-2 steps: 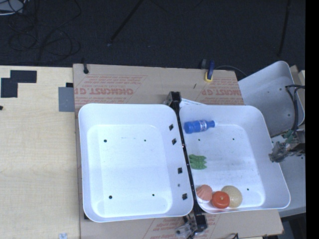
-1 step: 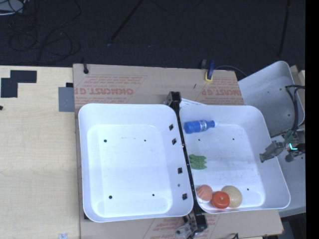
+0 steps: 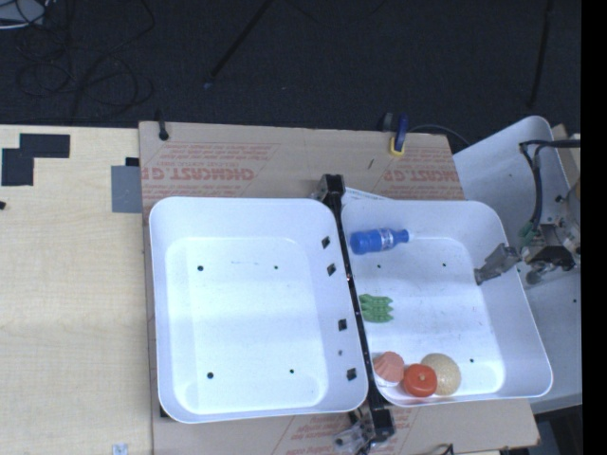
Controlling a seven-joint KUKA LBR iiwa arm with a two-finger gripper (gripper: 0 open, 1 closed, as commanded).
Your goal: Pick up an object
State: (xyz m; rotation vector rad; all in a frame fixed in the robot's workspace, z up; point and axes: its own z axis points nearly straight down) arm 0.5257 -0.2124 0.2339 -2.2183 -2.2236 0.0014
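Observation:
The right bin [image 3: 517, 349] holds a blue bottle [image 3: 378, 241] lying on its side near the far left corner. A small green object [image 3: 376, 308] lies by the divider. At the near edge a pink piece [image 3: 388, 366], a red round piece [image 3: 419, 380] and a beige round piece [image 3: 442, 372] cluster together. My gripper [image 3: 518, 265] hovers over the right bin's right rim, open, with nothing between its fingers. It is well to the right of all the objects.
The left bin [image 3: 166, 254] sits beside the right one, joined by a black divider strip [image 3: 346, 292]. Both rest on a cardboard sheet [image 3: 237, 164]. A white cover [image 3: 503, 164] and cables surround the arm at the right.

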